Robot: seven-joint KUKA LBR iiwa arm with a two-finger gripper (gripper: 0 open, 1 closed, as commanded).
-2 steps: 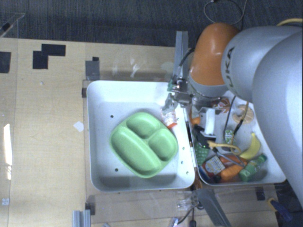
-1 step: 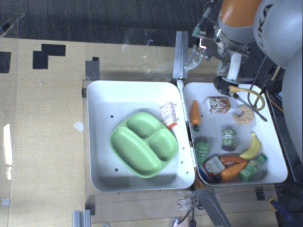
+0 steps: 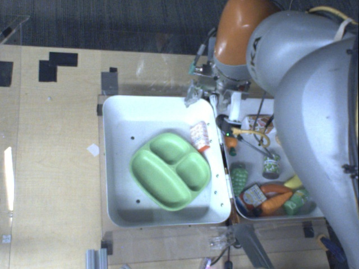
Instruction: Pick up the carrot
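The carrot (image 3: 276,203) is an orange tapered piece lying near the front of the right bin (image 3: 242,210), among other toy foods. My gripper (image 3: 197,94) hangs over the back right corner of the left bin (image 3: 112,167), well back and to the left of the carrot and apart from it. The grey arm with its orange band covers much of the right bin.
A green divided plate (image 3: 171,170) lies in the left bin, with a small white tube with a red cap (image 3: 200,136) beside it. Around the carrot are a red piece (image 3: 274,189), a green knobbly piece (image 3: 239,178), a small carton (image 3: 253,195), a yellow piece (image 3: 293,182) and a can (image 3: 271,166).
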